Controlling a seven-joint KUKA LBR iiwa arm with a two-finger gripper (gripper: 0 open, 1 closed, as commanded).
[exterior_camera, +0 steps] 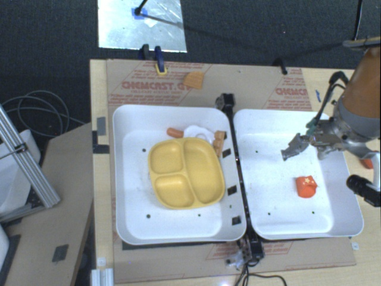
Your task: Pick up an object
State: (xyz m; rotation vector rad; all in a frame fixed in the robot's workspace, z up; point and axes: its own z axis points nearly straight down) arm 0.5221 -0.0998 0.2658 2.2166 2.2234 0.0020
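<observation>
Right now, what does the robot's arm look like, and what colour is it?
The arm comes in from the right side. It is grey, with a big rounded orange band above the wrist. A thin dark cable curves down beside it. At the end is the gripper, made of dull grey metal with dark, pointed fingers.

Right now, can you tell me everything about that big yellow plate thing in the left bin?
The yellow divided tray looks like smooth plastic, with rounded corners and three shallow sections: two side by side and one across the near end. It lies flat, right side up, turned at a slant, in the middle of the left bin, resting on its floor. Its far edge overlaps a small white item. A small orange piece lies just beyond it.
</observation>
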